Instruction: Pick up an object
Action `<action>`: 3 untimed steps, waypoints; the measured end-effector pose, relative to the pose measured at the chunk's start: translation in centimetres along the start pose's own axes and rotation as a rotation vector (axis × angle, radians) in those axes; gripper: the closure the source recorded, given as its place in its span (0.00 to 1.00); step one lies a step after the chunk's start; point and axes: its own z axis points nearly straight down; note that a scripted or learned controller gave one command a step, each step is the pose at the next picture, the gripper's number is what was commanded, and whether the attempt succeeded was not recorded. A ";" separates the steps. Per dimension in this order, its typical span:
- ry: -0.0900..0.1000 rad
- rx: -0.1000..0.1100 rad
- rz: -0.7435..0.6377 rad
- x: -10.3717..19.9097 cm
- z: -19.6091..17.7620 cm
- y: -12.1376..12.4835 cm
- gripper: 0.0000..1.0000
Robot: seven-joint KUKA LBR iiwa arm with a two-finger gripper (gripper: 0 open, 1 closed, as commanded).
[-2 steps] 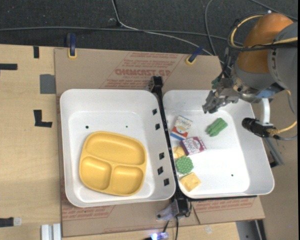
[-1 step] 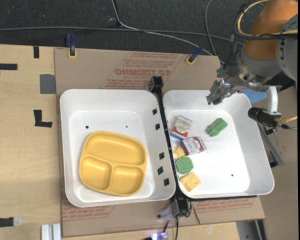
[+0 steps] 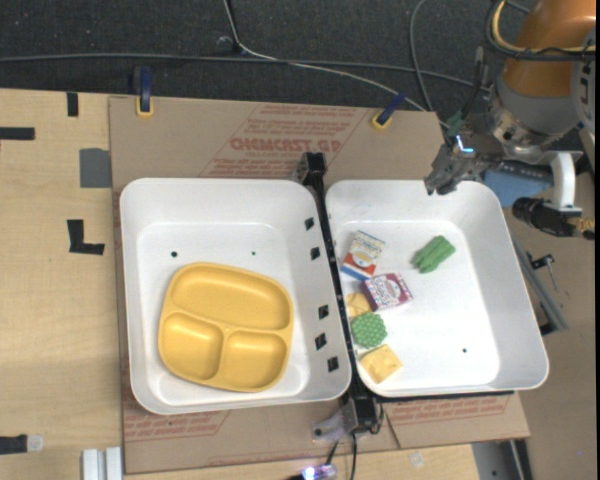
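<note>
My gripper [image 3: 448, 175] hangs over the far rim of the right bin [image 3: 500, 298], with nothing visible between its dark fingers. In that bin lie a green ridged piece [image 3: 434, 253], a white and red packet [image 3: 363, 251], a purple and white packet [image 3: 387, 291], a green round piece [image 3: 368, 328] and a yellow wedge [image 3: 381, 364]. The green ridged piece lies below the gripper and slightly left in the view, well apart from it. The small items cluster along the bin's left side.
The left bin [image 3: 140, 268] holds a yellow divided plate [image 3: 225, 325]. A black divider strip [image 3: 325, 278] runs between the bins. Cardboard [image 3: 270, 138] lies under both bins. Cables [image 3: 280, 58] cross the dark back area.
</note>
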 end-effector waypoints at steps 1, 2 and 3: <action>0.001 0.005 -0.004 5.5 1.9 0.2 1.00; 0.002 0.006 -0.005 11.1 3.6 -0.1 1.00; 0.002 0.005 -0.006 17.3 3.5 0.3 1.00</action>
